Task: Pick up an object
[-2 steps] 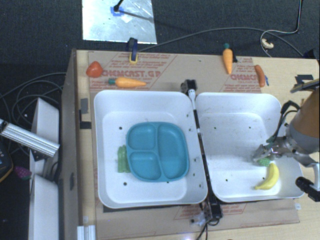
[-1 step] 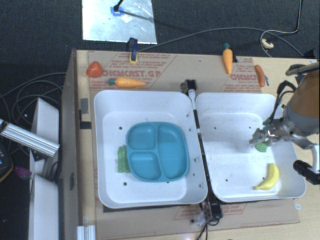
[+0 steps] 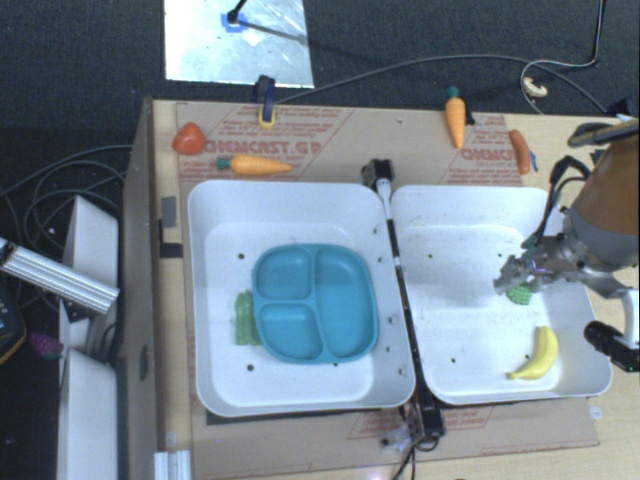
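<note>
A: Step in hand: grasp attempt in the right bin (image 3: pixel 480 208). End effector (image 3: pixel 519 277) down low, directly over a small green object (image 3: pixel 519 294), apparently touching its top.

B: Finger state?

A: Cannot tell; tips too small and blurred, merged with the green object. No confirmed hold.

B: Next move?

A: By judgement, close squarely on the green object, then lift straight up and check for daylight beneath.

B: Other candidates?

A: Banana (image 3: pixel 536 356) just below and to the right of the end effector. Blue tray (image 3: pixel 315 303) well off to its left.

B: Hidden?

A: Green object's shape unclear, partly covered. Arm cut off at the frame edge.
</note>
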Controlling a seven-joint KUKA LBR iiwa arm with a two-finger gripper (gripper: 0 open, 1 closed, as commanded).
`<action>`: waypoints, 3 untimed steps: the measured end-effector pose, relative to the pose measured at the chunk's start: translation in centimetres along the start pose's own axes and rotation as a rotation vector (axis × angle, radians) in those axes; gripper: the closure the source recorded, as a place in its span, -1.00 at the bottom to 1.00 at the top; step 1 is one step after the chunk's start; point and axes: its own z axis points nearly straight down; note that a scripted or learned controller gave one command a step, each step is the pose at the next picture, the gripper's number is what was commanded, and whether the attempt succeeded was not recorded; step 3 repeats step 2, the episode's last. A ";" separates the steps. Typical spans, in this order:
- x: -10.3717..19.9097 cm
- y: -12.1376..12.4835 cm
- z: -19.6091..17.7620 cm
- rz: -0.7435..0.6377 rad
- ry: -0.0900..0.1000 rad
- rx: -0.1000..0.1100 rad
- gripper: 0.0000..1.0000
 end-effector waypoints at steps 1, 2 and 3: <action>0.7 4.7 -0.3 0.000 0.000 0.000 1.00; 4.9 5.3 -3.9 0.000 0.000 -0.001 1.00; 4.9 5.3 -3.9 0.000 0.000 -0.001 1.00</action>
